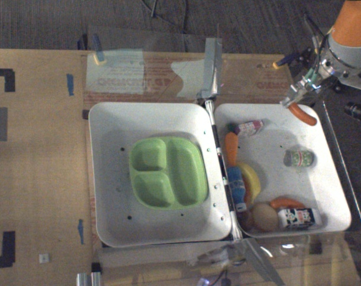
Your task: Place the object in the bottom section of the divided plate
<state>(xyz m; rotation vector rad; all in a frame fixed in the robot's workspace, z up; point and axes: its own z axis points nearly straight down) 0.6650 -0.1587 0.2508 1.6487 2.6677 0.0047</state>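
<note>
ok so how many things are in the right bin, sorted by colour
orange: 3 — carrot, sausage, orange piece
yellow: 1 — banana
blue: 1 — blue item
tan: 1 — potato
white labelled packs: 3 — small bottle, can, carton
total: 9

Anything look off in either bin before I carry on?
One thing: an orange sausage-like item lies on the right bin's top-right rim, partly over the edge, just below the gripper. The green divided plate sits flat in the left bin, nothing in its sections.
</note>
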